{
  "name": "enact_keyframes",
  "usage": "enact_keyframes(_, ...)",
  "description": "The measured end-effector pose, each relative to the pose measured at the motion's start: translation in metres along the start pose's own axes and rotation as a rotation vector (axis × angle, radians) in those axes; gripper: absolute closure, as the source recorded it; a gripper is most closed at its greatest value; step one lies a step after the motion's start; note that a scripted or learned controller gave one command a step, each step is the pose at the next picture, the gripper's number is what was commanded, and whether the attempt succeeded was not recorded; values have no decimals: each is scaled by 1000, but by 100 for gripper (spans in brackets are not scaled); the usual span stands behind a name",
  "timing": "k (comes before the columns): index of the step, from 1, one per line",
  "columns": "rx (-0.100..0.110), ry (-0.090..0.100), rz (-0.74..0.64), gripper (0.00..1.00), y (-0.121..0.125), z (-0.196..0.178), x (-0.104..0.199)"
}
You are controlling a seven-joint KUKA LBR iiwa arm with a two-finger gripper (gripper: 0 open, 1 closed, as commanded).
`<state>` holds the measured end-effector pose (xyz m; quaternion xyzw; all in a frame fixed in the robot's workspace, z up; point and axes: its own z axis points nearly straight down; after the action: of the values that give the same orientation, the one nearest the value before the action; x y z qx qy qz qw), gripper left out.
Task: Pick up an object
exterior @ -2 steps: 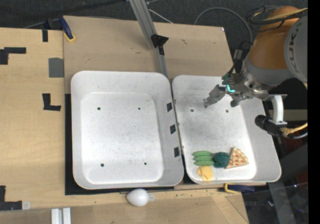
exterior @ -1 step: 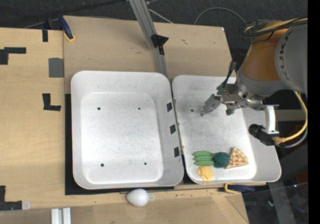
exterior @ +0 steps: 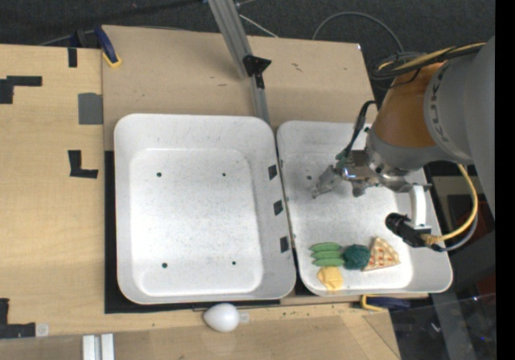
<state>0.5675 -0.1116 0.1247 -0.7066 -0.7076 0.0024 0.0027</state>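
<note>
Several small toys lie at the near end of the right bin [exterior: 322, 141]: a green pod-like piece [exterior: 326, 251], a dark green lump [exterior: 355, 254], a yellow piece [exterior: 330, 276] and a pizza-slice toy [exterior: 382, 254]. My gripper [exterior: 328, 181] hangs over the bare middle of that bin, up and to the left of the toys and apart from them. The grey arm with its orange band [exterior: 406, 117] comes in from the right. Nothing shows in the gripper.
The left bin [exterior: 193, 129] sits beside the right one, their rims meeting at the centre. A white egg-shaped object [exterior: 221, 317] lies on the bench in front of the left bin. A slanted metal pole [exterior: 229, 16] rises behind the bins. Cables loop at the right.
</note>
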Motion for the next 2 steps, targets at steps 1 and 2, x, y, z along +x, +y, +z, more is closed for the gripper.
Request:
enact_keyframes(1,-6,-2,0,0,0,37,0)
enact_keyframes(2,-6,-1,-1,100,0,26,1)
